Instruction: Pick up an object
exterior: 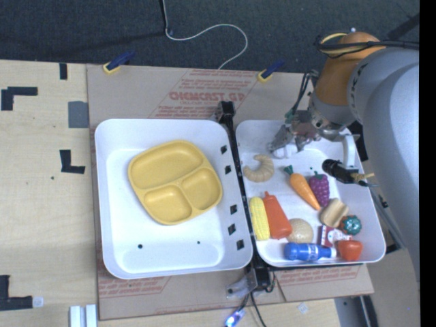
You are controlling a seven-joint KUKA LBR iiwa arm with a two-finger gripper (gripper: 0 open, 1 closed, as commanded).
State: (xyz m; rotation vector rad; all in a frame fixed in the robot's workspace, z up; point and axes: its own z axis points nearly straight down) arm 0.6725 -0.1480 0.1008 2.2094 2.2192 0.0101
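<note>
Croissant (259,169) lies in the right bin (253,133), near its left wall and toward the back edge, curled with its ends pointing to the back. The gripper (289,142) hangs just beside it, toward the bin's back right, and seems to stand apart from it. Whether the gripper is wide or narrow I cannot tell from here. Just right of the croissant a carrot (304,190) lies slantwise with its green top toward the gripper, and purple grapes (319,187) touch its right side. Along the left wall, toward the front, a corn cob (258,218) and a red bottle (276,216) lie side by side. A potato (300,231) sits right of the bottle. A blue bottle (307,252) lies along the front edge, with a tomato (349,250) in the front right corner. Near the right wall sit a bun (333,213) and a teal ball (352,225). The left bin (170,254) carries a yellow divided plate (176,181), set askew in its middle.
</note>
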